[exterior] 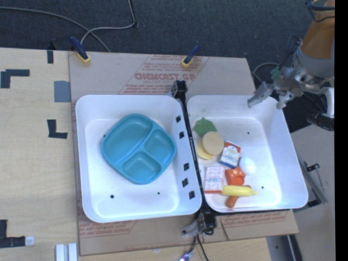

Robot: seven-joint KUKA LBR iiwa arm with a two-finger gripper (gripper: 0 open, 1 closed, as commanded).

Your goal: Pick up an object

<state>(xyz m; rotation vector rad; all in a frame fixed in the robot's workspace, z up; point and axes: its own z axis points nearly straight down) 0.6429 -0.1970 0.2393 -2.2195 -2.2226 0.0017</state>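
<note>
While the two-finger tool (266, 95) hangs over the far right corner of the right-hand shallow white plastic bin (283, 140), its fingers look spread apart with nothing between them, and the pickable things sit well apart from it in a cluster against that bin's left wall. There lie a flat green leaf-shaped toy (204, 126), a round tan disc like a toy bun (212, 143) resting on a yellow slice (203, 153), a small blue-and-white carton (230, 155), a small white egg-shaped piece (248, 165), a flat red-printed packet (213, 178), an orange-red plastic piece (235, 177) and a yellow banana-like stick (238, 191). All look like light, stiff, smooth plastic toys, likely slippery; the carton's flat parallel sides seem the surest hold, pinched across its short width. The left bin (87, 145) carries a blue divided plastic tray (138, 148)
</note>
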